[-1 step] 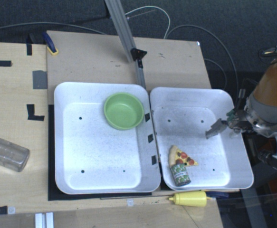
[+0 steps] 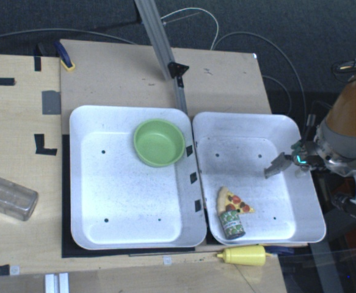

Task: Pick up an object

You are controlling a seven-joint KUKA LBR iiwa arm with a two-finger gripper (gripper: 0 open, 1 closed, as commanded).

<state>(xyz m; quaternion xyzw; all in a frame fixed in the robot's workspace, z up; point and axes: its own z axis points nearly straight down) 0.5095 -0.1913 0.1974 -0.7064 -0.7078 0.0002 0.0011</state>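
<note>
Gripper point(image 2: 279, 163) hangs over the right bin point(image 2: 300, 133) near its right wall; we cannot tell its state, and nothing shows in its grasp. We see the can point(image 2: 232, 223) near the front, long axis running front-to-back, touching the pizza slice point(image 2: 232, 200).

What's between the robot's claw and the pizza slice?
Nothing: in the camera view, just bare white floor of the right bin separates the gripper from the pizza slice.

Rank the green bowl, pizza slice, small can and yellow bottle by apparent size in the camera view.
1. Green bowl, clearly largest.
2. Yellow bottle, lying outside the bins.
3. Pizza slice and small can: too alike to rank, and they overlap where they touch.
</note>
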